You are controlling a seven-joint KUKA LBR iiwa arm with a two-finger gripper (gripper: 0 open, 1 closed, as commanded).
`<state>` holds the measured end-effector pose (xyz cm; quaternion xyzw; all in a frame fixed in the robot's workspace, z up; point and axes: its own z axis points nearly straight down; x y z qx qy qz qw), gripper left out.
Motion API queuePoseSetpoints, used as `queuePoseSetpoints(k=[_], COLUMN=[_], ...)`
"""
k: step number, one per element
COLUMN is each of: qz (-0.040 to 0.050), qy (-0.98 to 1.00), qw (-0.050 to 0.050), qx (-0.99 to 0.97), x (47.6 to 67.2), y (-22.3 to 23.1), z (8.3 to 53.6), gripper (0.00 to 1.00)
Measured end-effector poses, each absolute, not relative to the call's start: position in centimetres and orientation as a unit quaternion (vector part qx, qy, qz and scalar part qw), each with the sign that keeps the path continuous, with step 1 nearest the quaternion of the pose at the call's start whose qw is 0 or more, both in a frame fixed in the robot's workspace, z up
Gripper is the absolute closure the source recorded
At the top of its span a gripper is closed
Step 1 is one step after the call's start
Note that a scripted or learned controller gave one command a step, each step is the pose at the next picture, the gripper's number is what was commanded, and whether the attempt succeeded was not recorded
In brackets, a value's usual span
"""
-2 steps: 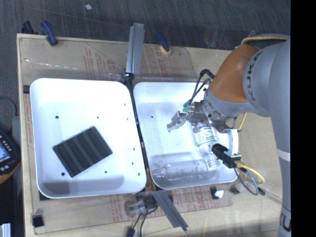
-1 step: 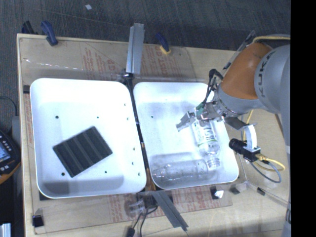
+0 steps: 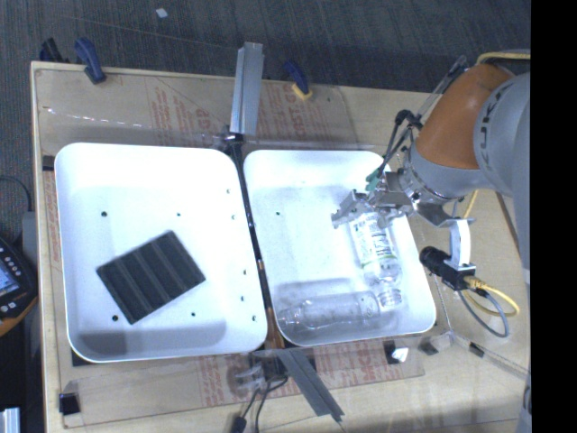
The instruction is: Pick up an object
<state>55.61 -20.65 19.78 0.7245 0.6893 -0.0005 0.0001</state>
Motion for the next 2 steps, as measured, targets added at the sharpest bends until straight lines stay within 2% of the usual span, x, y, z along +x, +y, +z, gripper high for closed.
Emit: queuePoseSetpoints(k=[1,2], qz=[-0.0006,-0.0005], qy=[0.689,0.691], qw=[0.000,0.000], qx=[0.725,0.723], x=[55.61,55.71], y=[-20.64,-20.62], z=[19.77,20.75], gripper=[0.00,1.00])
